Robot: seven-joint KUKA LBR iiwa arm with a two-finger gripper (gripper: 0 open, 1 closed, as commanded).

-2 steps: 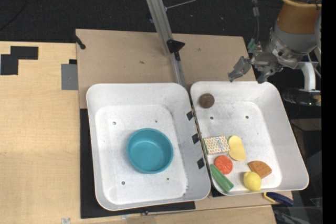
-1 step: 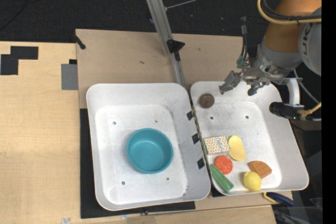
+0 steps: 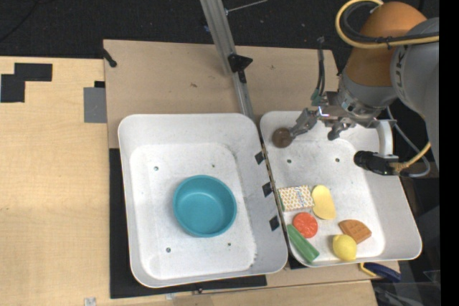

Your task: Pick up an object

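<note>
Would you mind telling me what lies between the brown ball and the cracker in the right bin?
In the camera view, only bare white bin floor separates the brown ball from the cracker.

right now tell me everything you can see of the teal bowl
The teal bowl is round, smooth and plastic-looking, upright with its open mouth facing up and nothing visible inside. It sits alone near the middle of the left white bin, resting on the bin's floor. Nothing else touches it.
</note>
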